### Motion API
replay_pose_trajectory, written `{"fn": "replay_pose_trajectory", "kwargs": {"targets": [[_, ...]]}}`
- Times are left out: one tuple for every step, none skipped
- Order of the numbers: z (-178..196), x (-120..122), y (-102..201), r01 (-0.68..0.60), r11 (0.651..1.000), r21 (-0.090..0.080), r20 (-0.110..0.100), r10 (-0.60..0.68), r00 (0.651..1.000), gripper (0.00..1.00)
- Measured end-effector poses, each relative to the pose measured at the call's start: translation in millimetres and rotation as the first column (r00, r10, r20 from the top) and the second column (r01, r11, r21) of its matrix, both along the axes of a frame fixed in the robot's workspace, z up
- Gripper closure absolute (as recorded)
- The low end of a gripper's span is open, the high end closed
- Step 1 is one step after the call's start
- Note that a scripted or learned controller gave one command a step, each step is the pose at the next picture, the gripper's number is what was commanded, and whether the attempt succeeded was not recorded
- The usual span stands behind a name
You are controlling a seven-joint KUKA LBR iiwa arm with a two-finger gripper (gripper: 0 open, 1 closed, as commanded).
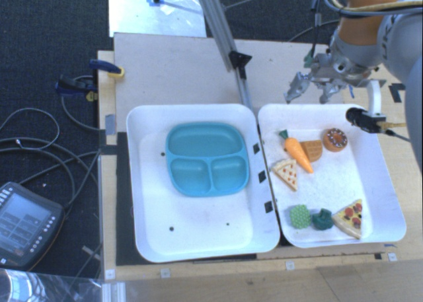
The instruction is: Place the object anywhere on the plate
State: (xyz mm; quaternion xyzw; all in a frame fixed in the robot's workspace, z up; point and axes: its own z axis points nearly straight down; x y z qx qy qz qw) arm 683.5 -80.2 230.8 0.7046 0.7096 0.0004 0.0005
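Two white bins sit side by side: the left (142, 228) holds a blue plate (207, 159), the right (390, 188) a toy carrot (297, 152), while the gripper (310, 92) hovers above its far edge, fingers spread, gripping nothing.

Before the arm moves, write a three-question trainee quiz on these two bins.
1. True or false: the blue plate lies in the left bin.
2. Which toy lies nearest the right bin's front right corner? A. carrot B. donut C. pizza slice
3. Fill in: the gripper hovers above the right bin's ____ edge, the one away from the camera.

Key: 1. True; the plate has three compartments and no toy in any of them. 2. C; the carrot and the donut lie toward the far side. 3. Far; no toy is between its fingers.
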Motion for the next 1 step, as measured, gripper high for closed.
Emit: {"fn": "replay_pose_trajectory", "kwargs": {"targets": [[0.0, 0.0, -0.2, -0.001, 1.000, -0.001, 0.000, 0.001, 1.000, 0.00]]}}
